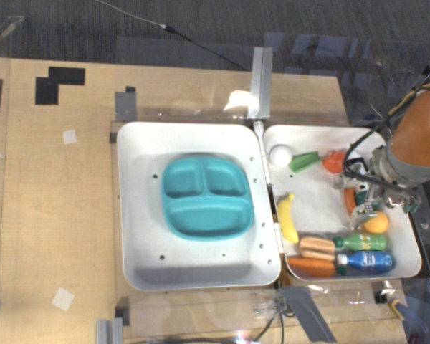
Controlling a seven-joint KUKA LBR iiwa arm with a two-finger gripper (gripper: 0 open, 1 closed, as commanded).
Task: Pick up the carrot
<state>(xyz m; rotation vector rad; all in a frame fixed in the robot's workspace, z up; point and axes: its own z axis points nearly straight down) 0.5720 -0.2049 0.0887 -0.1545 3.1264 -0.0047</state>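
Note:
The carrot (332, 162) lies near the back of the right bin (308, 136); it has a short orange body, and its green top (304, 161) points left. My gripper (360, 205) hangs low over the right half of this bin, in front of and to the right of the carrot and apart from it. A small orange-red piece (350, 199) sits against the gripper's left side. The wrist hides what is directly under the gripper.
The right bin also holds a white ball (279, 155), a banana (287, 219), a yellow-orange fruit (376, 223), a hot dog (317, 246), a green bottle (362, 243), a blue bottle (365, 262) and a long orange-red item (312, 266). A teal divided plate (204, 196) fills the left bin (140, 249).

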